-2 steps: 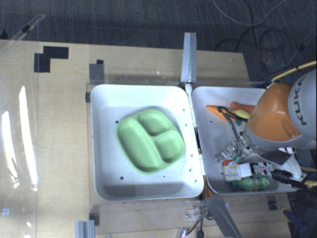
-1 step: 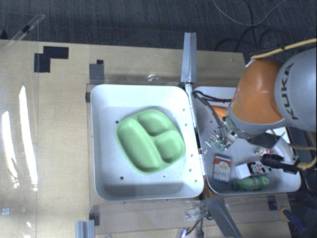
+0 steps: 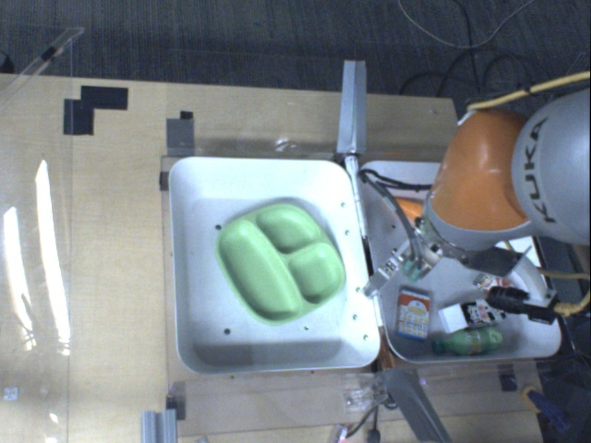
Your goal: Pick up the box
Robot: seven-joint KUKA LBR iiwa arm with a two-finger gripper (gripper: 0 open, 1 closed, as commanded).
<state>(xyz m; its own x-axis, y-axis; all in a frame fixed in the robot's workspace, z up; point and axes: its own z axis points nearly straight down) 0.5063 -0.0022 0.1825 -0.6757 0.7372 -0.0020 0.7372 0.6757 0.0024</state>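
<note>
A pale wooden surface (image 3: 102, 275) carries two white bins side by side. The left bin (image 3: 199, 210) holds a green divided tray (image 3: 280, 261), lying flat near its middle. The arm (image 3: 503, 178), grey with an orange band, reaches in over the right bin (image 3: 545, 340) and hides much of it. The claw (image 3: 404, 264) sits low at that bin's left edge, just above the box (image 3: 415, 313); whether it is wide or narrow cannot be told. The box lies flat on the bin floor, beside a green bottle (image 3: 469, 341) and a small card (image 3: 476, 315).
</note>
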